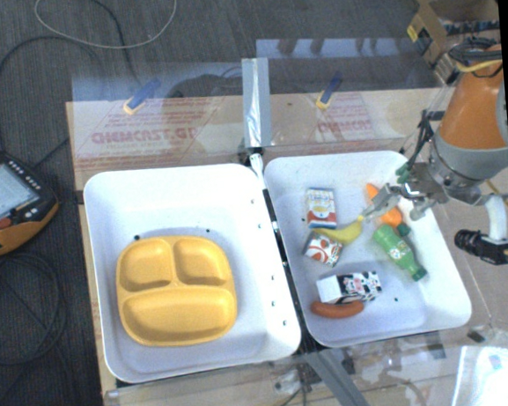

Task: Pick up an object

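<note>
1. Hovering over the right bin [440, 309], the gripper [401, 195] hangs beside the green bottle [398, 251] — its fingers look spread, with nothing between them.
2. That bottle probably handles light, stiff and a bit slippery; gripping across its middle seems safest.
3. It is green with a label, lying tilted just right of the banana [349, 230].
4. Left of the bottle lie a carton [322, 208], a can [323, 249], a cow-print box [358, 284] and a sausage [337, 309].

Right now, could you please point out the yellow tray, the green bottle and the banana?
yellow tray [177, 289], camera view, centre divider.
green bottle [398, 250], camera view, mid-body.
banana [348, 230], camera view, middle of its curve.
</note>
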### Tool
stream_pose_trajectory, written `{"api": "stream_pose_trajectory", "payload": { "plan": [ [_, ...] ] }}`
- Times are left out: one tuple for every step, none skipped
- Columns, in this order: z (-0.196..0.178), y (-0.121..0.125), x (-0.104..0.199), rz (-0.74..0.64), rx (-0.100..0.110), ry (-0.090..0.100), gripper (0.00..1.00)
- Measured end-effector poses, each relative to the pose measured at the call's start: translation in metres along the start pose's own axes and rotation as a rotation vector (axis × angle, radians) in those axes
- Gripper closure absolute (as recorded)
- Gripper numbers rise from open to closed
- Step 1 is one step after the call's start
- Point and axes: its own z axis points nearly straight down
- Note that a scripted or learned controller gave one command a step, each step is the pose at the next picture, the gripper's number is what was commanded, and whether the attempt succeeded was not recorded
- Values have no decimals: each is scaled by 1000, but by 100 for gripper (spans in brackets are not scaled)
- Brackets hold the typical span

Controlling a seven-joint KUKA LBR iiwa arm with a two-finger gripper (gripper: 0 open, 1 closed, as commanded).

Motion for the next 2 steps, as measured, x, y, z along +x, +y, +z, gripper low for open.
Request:
{"api": "stream_pose_trajectory", "payload": {
  "plan": [
    [87,49,-29,59,-2,8,0],
    [78,49,-30,58,-1,1,100]
  ]
}}
